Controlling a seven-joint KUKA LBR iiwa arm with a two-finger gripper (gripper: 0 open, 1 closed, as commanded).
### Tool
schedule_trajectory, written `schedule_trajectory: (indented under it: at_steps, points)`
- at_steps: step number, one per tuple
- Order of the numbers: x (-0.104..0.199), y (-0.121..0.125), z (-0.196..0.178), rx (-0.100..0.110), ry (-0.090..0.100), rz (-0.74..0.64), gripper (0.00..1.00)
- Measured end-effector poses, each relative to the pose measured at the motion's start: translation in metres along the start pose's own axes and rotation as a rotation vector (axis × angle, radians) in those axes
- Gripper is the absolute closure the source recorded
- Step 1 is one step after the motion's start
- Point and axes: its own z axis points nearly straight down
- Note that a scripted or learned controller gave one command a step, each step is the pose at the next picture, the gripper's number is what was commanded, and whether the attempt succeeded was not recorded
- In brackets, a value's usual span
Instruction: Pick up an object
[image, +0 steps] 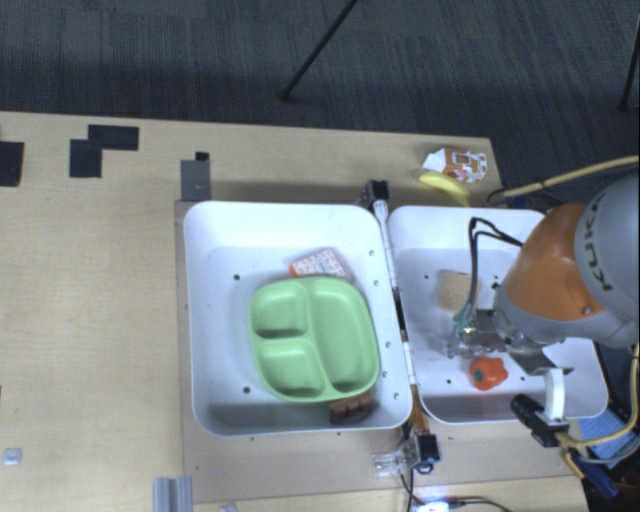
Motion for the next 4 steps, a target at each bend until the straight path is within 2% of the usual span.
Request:
schedule_trajectory:
  at_steps: [1, 2, 3, 4]
  points:
    - [0.000, 0.000, 0.000, 0.001, 0.000, 0.000, 0.00]
    - [0.001, 0.002, -0.010, -0.003, 0.001, -0.002, 1.00]
    - [0.001, 0.002, -0.010, -0.003, 0.001, -0.003, 0.00]
    - [-0.004, 0.065, 0.013, 0.009, 0.001, -0.002, 0.00]
